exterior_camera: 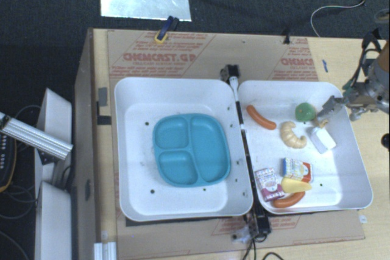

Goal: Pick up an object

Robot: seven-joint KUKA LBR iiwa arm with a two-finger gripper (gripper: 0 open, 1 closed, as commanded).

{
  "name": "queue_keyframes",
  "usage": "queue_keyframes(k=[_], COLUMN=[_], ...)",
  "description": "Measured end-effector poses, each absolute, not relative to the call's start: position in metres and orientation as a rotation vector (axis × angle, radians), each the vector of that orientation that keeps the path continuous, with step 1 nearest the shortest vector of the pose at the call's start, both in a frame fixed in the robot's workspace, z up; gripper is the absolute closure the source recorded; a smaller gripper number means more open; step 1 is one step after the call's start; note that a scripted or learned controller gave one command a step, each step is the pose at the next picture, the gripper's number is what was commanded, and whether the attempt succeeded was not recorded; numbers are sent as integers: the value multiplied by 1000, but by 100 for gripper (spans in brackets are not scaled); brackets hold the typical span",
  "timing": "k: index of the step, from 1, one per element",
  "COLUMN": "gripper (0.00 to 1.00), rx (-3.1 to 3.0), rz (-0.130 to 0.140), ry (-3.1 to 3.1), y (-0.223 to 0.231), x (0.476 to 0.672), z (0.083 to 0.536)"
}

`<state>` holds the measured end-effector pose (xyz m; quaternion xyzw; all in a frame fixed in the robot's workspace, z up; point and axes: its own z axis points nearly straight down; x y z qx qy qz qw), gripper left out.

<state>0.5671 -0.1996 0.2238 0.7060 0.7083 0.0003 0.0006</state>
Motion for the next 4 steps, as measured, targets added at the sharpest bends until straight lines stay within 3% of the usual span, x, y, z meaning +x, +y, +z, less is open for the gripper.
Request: queue_keyframes(k=[1,2,3,4], gripper=[0,0,0,100], rx=[2215,2220,2216,2210], rz=[3,-1,2,4], ry=[2226,2223,2226,2225], y=[-173,-202,-179,-179], x=[634,656,650,651], z=[198,125,84,96])
